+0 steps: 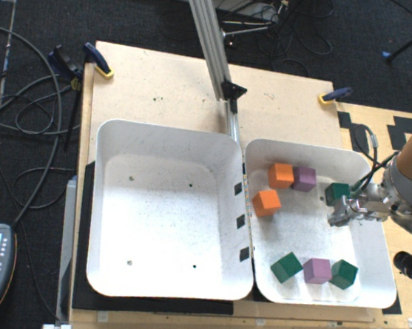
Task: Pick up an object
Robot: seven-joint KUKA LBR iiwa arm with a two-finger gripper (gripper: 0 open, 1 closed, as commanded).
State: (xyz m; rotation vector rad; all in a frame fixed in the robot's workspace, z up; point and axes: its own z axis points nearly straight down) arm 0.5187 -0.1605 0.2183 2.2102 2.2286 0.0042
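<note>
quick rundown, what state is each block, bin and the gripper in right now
gripper: low over right bin, beside a green block
green block by gripper: in bin
two orange blocks: apart
purple block: touching upper orange
front row: green, purple, green, side by side
left bin: holds no blocks

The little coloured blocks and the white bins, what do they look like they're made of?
The blocks, such as the orange one and the purple one, look like painted wood or solid plastic: flat matte colour, crisp edges, no shine. Which of the two is unclear. The bins, like the left bin, look like thin moulded plastic: smooth white, rounded corners, raised rim, with dark specks.
</note>
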